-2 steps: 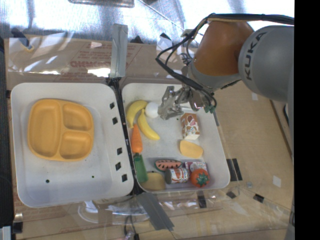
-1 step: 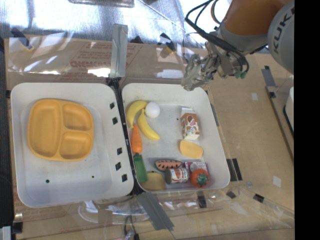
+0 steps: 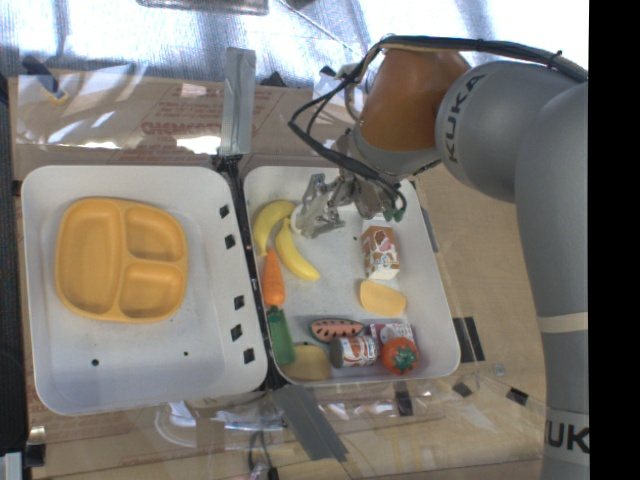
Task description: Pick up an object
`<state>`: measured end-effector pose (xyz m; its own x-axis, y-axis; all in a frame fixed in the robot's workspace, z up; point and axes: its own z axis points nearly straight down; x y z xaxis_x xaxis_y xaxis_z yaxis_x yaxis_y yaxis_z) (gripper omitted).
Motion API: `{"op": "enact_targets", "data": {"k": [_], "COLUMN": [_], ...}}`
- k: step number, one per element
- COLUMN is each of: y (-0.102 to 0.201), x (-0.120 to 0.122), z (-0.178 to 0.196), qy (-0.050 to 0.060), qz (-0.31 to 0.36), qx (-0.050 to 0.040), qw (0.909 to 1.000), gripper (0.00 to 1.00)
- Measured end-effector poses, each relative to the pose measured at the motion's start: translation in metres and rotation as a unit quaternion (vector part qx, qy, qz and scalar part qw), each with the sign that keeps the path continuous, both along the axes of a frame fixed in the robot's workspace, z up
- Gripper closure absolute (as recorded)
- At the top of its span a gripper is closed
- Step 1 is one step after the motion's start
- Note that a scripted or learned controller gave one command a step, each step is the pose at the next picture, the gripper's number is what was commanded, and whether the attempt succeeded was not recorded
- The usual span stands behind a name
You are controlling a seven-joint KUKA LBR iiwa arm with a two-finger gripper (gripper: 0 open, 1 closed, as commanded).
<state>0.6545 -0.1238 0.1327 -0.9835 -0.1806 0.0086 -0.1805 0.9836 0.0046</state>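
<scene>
Gripper [image 3: 318,214], finger state unclear, just above curved yellow bananas [image 3: 278,238] in right bin [image 3: 440,298].

The grey arm [image 3: 520,128] reaches in from the right, wrist bent down; gripper [image 3: 318,211] seemingly open-jawed.
</scene>
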Motion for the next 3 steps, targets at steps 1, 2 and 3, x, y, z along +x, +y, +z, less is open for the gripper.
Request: {"op": "enact_targets", "data": {"k": [1, 2, 3], "y": [-0.001, 0.025, -0.022], "x": [0.002, -0.026, -0.072], "z": [0.004, -0.035, -0.042], "qy": [-0.004, -0.008, -0.003], "qz": [0.000, 0.053, 0.096], "qx": [-0.0008, -0.0057, -0.0005], "qw": [1.0000, 0.9986, 0.9954], "gripper": [0.00, 0.00, 0.00]}}
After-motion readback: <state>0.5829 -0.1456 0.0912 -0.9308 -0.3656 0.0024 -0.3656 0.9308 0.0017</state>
